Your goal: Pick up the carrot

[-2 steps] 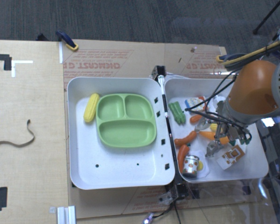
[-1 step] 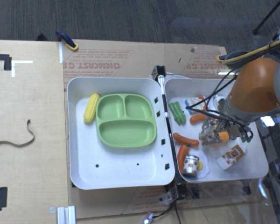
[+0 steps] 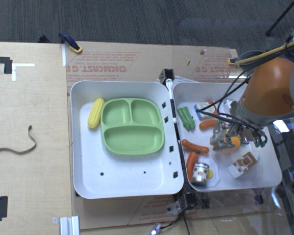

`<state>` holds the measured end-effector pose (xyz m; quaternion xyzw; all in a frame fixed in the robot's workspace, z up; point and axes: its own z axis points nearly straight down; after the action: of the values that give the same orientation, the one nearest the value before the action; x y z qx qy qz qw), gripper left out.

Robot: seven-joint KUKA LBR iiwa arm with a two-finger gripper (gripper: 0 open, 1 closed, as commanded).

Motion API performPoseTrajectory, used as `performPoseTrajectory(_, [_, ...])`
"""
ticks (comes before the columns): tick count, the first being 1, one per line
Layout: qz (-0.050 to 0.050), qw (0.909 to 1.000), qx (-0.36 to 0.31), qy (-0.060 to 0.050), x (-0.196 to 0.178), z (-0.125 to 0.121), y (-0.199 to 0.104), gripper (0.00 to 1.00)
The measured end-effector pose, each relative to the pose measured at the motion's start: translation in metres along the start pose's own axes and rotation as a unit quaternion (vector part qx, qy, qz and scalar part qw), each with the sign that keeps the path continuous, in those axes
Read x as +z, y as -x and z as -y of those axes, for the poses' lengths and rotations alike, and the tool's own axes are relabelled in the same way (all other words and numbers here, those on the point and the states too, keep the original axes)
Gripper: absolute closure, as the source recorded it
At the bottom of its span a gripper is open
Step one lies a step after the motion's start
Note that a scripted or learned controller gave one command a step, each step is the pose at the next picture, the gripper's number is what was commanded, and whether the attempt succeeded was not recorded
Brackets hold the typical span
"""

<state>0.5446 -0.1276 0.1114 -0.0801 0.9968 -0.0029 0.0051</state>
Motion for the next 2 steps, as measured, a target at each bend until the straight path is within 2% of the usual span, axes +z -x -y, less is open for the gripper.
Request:
performPoseTrajectory(1, [0.002, 1.0, -0.001, -0.001, -0.01, 0.0, 0.002, 1.0])
performPoseTrajectory(2, [-0.002, 0.9817, -0.19, 0.004, 0.019, 0.03, -0.008, 1.0])
